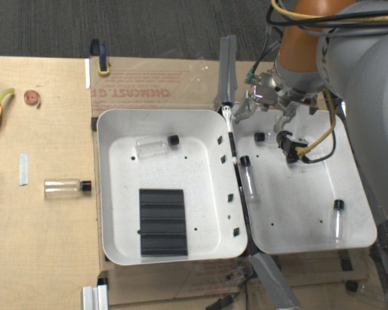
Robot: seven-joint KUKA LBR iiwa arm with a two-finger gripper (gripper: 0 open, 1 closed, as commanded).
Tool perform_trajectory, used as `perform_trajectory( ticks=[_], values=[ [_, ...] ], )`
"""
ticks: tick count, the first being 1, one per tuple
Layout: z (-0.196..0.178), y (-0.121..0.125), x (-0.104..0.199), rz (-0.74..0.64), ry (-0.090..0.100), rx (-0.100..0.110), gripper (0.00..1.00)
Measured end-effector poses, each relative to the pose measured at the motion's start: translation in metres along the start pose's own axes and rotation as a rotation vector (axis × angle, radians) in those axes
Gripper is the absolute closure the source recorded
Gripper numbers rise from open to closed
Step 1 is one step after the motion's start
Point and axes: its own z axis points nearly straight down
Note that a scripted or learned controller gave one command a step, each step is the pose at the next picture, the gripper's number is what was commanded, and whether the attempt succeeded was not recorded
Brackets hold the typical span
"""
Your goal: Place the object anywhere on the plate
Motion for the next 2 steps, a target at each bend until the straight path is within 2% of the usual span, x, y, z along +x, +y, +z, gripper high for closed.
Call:
perform_trajectory(
  ticks=[1,2],
  values=[
    [0.014,0.037,-0.051,-0.218,0.000,-0.002,0.00],
    [-0.029,0.052,-0.108,-0.471,0.000,-0.004,0.00]
  ],
)
